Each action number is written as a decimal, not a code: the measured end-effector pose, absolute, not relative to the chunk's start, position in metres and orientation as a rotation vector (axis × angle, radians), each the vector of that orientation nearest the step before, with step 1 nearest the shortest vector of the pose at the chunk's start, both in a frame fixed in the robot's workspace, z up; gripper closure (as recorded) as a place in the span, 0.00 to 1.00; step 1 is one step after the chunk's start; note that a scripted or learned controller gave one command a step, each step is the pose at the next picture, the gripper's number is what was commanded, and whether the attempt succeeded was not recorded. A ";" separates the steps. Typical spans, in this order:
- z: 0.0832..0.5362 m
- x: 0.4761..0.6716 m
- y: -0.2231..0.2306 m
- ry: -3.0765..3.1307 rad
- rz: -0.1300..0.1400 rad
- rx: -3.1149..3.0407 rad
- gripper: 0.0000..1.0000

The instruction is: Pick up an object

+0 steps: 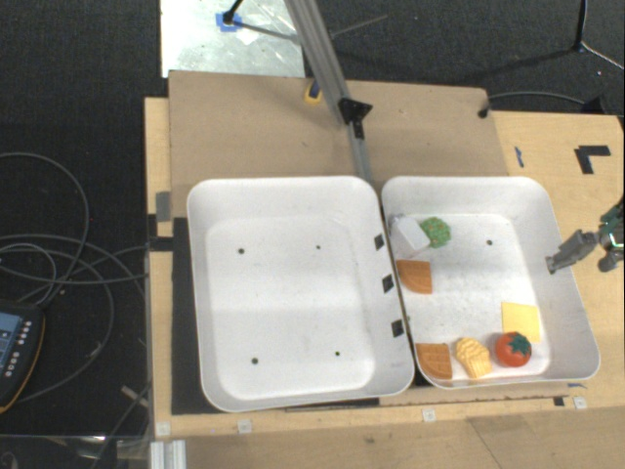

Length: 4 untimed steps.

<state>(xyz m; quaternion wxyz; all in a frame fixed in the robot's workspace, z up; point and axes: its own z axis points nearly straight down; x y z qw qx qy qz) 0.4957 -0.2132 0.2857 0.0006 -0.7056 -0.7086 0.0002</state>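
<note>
The right bin (547,213) holds several small toy foods. A green lump (436,231) lies beside a white block (408,233) near the bin's far left. Just in front of them is an orange wedge (416,277). Along the near wall sit another orange piece (435,361), a yellow ridged piece (474,357) and a red tomato (514,350), with a yellow square slab (520,318) just behind the tomato. My gripper (571,253) hovers at the bin's right rim, apart from all of them, with nothing seen in it.
The left bin (205,262) stands beside the right one, joined by black clips. A slanted grey pole (322,47) crosses the bench's far side. Cables and a handheld pendant (15,345) lie on the floor to the left.
</note>
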 end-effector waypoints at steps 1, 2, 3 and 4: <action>0.287 0.496 -0.213 -2.227 -0.002 -2.218 0.00; 0.239 0.500 -0.203 -2.222 0.001 -2.216 0.00; 0.178 0.500 -0.209 -2.219 0.003 -2.219 0.00; 0.127 0.493 -0.201 -2.219 0.002 -2.218 0.00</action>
